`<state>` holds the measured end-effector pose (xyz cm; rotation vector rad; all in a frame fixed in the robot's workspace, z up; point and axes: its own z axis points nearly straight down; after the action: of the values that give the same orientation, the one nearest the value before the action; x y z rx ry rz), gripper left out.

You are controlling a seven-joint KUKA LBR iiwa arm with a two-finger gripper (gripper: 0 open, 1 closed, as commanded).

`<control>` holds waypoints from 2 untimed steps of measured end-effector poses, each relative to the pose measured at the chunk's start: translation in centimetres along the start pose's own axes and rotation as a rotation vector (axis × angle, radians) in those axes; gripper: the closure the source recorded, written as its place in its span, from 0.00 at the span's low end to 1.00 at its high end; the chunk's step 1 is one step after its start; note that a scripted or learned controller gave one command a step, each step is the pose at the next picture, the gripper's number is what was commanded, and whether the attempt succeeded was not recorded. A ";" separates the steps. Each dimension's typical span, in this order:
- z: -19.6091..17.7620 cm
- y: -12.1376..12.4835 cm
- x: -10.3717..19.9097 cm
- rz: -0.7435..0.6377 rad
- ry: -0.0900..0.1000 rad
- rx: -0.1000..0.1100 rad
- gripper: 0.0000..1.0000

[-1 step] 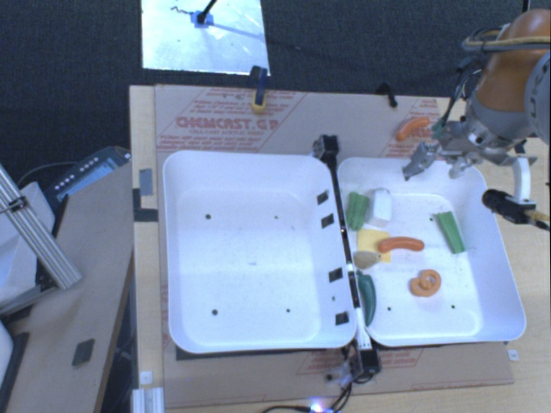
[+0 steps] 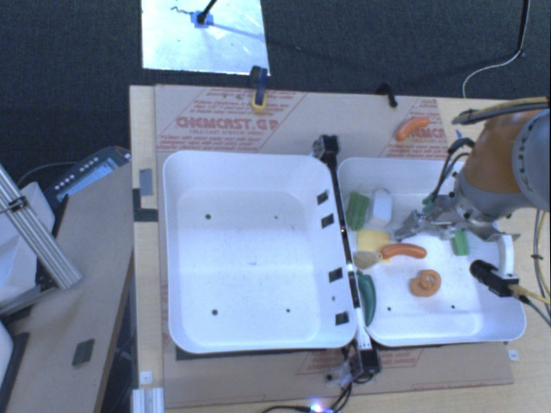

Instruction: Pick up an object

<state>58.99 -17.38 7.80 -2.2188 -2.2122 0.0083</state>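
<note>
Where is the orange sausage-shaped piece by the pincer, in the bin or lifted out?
In the bin. The orange sausage lies flat on the right bin's floor beside the yellow block, with the pincer just above it.

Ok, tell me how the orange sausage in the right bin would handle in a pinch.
The orange sausage looks smooth and rounded, so it may roll or squirt sideways. It seems small and probably light. The yellow block lies close, which could crowd the gripper.
</note>
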 end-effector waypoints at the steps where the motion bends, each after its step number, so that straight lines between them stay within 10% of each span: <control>1: -1.8 0.6 0.1 -0.006 -0.004 -0.014 1.00; 2: -1.6 -10.8 3.2 -0.002 0.001 -0.002 1.00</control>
<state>48.19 -14.11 9.52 -2.2167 -2.2148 0.0054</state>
